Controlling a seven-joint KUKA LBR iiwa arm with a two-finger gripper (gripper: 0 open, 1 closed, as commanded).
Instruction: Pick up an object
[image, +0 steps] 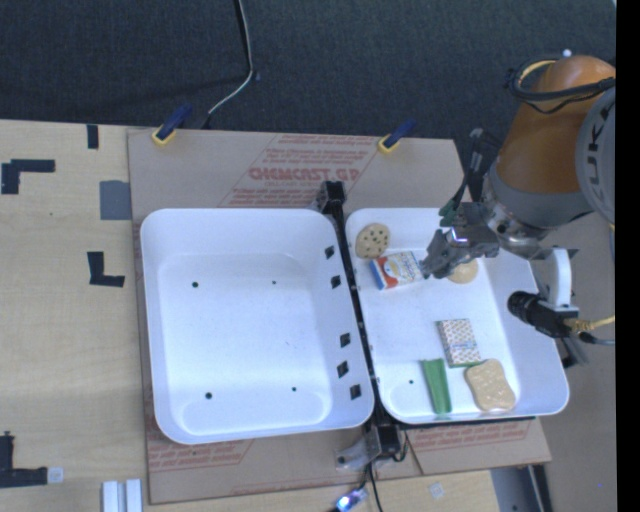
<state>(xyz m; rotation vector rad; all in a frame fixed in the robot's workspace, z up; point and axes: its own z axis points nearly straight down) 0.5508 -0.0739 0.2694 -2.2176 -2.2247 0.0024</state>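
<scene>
Robotics lab; grey-orange arm (550, 130) over white bins (160, 240) on clamped cardboard sheet (290, 170); taped markers; cable.

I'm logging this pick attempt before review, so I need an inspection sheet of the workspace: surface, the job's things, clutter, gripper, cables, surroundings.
Surface: two shallow white bins side by side, left white bin and right white bin, on a brown cardboard sheet.
Job's things: in the right bin, round speckled cookie, red-and-white packet, tan round piece, checkered small box, green flat stick, beige bread-shaped piece.
Clutter: nothing seen.
Gripper: two-finger gripper low over the right bin's far end, beside the packet; finger state unclear.
Cables: white cable behind the bench.
Surroundings: wooden benchtop, dark floor.
</scene>
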